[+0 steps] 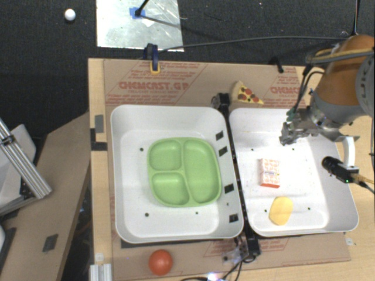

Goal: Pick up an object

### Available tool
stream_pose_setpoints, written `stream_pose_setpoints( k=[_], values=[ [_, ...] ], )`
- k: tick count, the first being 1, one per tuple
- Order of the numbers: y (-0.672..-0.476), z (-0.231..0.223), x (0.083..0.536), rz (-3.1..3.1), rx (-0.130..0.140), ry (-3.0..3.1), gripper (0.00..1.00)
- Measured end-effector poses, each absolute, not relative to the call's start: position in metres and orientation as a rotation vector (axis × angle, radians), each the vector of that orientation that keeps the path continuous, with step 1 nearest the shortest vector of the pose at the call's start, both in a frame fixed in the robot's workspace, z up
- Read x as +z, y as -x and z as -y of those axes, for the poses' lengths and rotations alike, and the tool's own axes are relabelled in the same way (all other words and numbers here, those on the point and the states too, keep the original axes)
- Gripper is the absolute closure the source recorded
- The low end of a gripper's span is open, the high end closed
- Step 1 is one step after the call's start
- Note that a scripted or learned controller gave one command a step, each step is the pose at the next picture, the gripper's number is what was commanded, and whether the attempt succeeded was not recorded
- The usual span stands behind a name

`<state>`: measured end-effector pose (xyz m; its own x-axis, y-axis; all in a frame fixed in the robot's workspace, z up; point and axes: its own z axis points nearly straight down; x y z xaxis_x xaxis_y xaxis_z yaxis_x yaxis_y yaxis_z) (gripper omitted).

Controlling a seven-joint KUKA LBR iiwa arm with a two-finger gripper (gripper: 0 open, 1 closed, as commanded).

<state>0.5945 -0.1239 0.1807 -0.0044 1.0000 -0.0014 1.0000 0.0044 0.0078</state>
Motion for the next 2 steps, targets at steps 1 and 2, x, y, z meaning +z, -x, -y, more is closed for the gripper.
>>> stream_pose_setpoints(
  k=[1, 2],
  values=[
    [-0.596, 0.124, 0.220, -2.223, 0.005, -2.213, 1.00],
    [-0.605, 0.069, 0.231, -2.232, 0.005, -2.210, 1.00]
  ],
)
